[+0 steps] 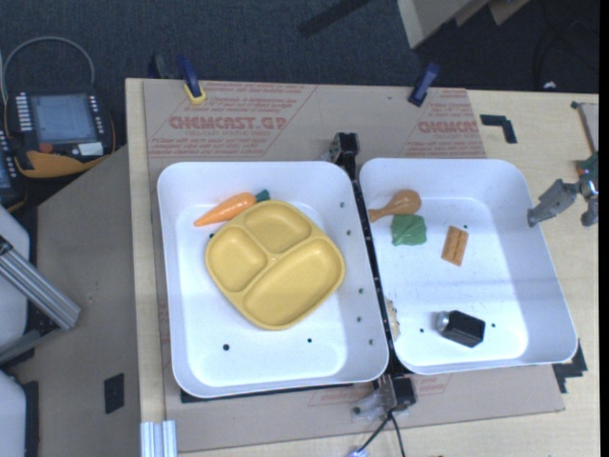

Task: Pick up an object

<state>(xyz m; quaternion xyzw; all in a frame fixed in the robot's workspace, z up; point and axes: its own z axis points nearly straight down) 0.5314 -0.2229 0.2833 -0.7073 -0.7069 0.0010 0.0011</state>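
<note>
Beyond the right bin's far rim, your hand hangs (its opening I cannot tell); descending there risks striking the rim, missing the black box.

Single fixed camera, overhead, slanted down, both bins framed

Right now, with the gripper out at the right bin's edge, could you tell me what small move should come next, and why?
Probably a short move left over the right bin, toward the orange block. The gripper sits at that bin's right rim with nothing under it, and the block lies nearest, apart from the green piece and black object.
</note>
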